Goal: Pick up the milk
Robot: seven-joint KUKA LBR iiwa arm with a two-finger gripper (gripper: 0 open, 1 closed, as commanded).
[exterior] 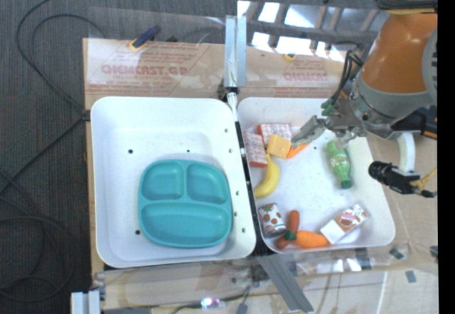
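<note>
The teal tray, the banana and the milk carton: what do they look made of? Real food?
The tray looks like moulded plastic: one even teal colour, rounded compartments, soft sheen. The banana looks like a plastic toy: flat uniform yellow, smooth, no spots. The milk carton could be printed card or plastic; its boxy shape and printed faces show, but it is too small to tell which.

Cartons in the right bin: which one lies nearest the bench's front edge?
The white carton in the front right corner, beside the carrot. The other cartons sit at the bin's back left, near the banana.
</note>
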